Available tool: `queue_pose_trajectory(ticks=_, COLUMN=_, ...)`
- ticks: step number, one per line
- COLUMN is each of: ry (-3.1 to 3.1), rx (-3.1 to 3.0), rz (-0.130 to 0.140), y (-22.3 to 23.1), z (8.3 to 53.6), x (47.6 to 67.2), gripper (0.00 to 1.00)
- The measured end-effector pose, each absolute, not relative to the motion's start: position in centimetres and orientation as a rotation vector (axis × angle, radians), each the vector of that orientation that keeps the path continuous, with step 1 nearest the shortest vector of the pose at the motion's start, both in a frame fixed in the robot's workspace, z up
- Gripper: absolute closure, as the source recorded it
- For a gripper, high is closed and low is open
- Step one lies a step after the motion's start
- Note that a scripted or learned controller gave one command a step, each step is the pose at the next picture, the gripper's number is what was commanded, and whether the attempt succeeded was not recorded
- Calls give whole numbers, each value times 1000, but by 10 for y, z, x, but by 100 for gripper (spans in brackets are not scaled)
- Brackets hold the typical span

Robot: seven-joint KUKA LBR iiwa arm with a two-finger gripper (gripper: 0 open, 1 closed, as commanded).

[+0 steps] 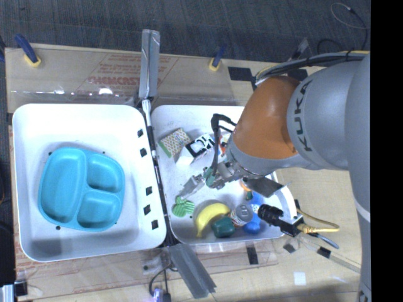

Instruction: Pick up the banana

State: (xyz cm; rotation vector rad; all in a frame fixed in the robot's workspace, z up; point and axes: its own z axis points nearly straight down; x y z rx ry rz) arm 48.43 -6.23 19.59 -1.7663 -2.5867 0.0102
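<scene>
Banana (210, 216) is lying free, pickup not yet made.
Gripper (204, 181) is hovering just beside the banana; clenched or released, I cannot tell.

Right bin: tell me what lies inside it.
Seen: a banana by the front wall, a dark green block touching it, a blue piece and a checked card. The arm covers the bin's right side.

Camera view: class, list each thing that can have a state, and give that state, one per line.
banana: lying loose in the right bin, not grasped.
blue tray: flat, right way up, in the left bin.
tool: over the right bin, apart from the banana.
</scene>
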Motion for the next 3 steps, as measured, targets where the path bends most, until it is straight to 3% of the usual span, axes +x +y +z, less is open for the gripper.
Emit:
queue_pose_trajectory(ticks=1, ry=-2730, rx=-1539, rz=3, y=-102, z=112, x=475, gripper=0)
queue_pose_trajectory(ticks=2, ry=-2967, rx=-1007, rz=1, y=-95, z=88, x=476, gripper=0)
queue_pose_trajectory(ticks=3, ry=-2963, rx=-1001, rz=1, y=-96, z=95, x=476, gripper=100)
